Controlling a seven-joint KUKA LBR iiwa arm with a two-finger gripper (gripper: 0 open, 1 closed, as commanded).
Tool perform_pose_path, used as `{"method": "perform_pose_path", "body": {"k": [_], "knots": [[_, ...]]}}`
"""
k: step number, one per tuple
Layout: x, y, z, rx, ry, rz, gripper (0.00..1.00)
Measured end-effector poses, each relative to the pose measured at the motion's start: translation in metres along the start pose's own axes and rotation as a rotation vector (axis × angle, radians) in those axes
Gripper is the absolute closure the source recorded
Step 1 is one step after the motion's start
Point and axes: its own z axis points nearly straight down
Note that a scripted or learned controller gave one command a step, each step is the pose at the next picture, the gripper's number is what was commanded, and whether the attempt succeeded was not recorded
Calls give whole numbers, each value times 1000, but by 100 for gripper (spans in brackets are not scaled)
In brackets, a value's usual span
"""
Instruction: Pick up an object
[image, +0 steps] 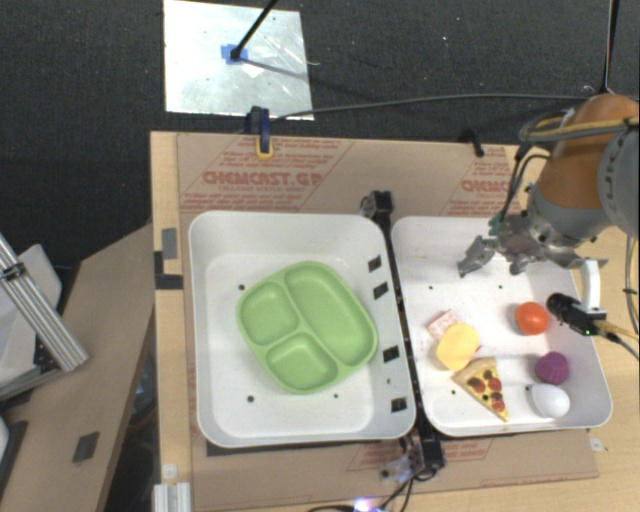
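Objects cluster in right bin (430, 300), front half. Left to right: green tray (306, 325) alone in left bin (215, 300); then pink block (441, 323) touching yellow piece (458, 346), pizza slice (483, 385) at front edge, long axis toward front right corner; orange ball (531, 318), white egg (548, 400), purple ball (551, 367). Gripper (495, 255) hangs over rear half; fingers spread, pinching nothing. Your nearest target: pink block, forward and slightly left. Orange ball stands apart, open room around. Egg crowds front wall.

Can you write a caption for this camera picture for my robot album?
Robot pincer above the right bin of toy food, beside a green divided plate in the left bin.
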Motion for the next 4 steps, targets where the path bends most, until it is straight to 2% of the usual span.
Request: {"method": "perform_pose_path", "body": {"k": [1, 2, 3, 4], "knots": [[0, 2, -14, -6, -1, 0, 100], [5, -1, -76, -9, -1, -4, 100], [5, -1, -58, -3, -1, -2, 100], [58, 4, -52, -3, 2, -8, 100]]}}
